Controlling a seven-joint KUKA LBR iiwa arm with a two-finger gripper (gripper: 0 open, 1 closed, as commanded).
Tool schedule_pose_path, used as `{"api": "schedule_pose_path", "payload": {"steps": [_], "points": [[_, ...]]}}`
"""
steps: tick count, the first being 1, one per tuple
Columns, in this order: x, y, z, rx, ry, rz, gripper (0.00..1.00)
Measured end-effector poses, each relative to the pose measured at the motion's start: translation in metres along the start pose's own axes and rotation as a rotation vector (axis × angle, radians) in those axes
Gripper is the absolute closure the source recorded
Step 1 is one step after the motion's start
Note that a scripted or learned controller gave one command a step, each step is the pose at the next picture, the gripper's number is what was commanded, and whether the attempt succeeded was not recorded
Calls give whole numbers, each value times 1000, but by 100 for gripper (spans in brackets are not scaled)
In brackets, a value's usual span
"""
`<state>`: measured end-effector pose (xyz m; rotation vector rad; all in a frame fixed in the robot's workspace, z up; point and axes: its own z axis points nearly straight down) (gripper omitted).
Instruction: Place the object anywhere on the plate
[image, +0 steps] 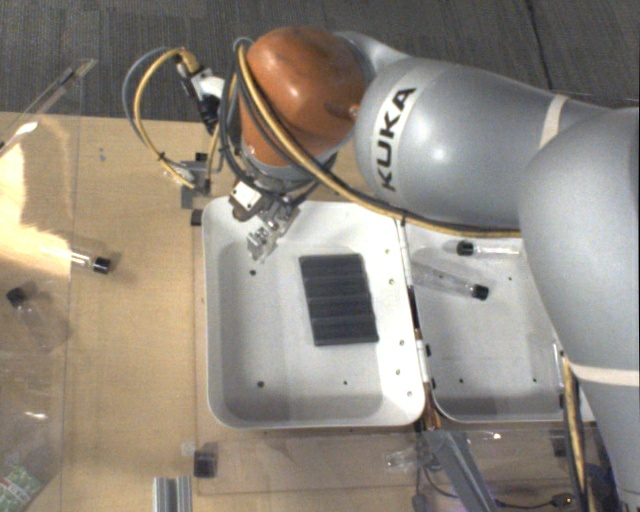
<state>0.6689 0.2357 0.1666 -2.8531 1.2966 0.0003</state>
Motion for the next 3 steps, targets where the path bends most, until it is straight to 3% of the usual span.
{"api": "schedule_pose_path", "payload": {"steps": [1,2,3], "points": [[-1,1,21,2,2,397,100],[-10,11,45,5,2,536,100],[-46,50,-12,3,3,100,100]]}}
